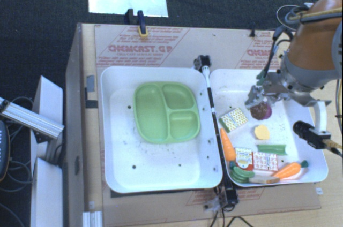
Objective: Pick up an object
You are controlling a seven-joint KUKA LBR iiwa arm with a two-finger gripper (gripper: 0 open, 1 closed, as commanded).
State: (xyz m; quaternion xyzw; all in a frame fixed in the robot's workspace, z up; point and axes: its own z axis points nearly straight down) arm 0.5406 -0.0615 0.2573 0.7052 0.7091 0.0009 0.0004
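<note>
My gripper hangs over the back middle of the right bin, at the end of the arm that reaches in from the right. Directly beneath it, touching or nearly touching, is a dark red round object; whether it rests on the bin floor or is lifted I cannot tell. In front of it lie a green checkered box and a yellow round piece. Further forward are a green bar, two small printed boxes and two orange carrots.
The left bin holds a green divided plate. A black divider rail runs between the bins. A black fixture juts over the right bin's right side. Green pieces and a bread slice crowd the front edge.
</note>
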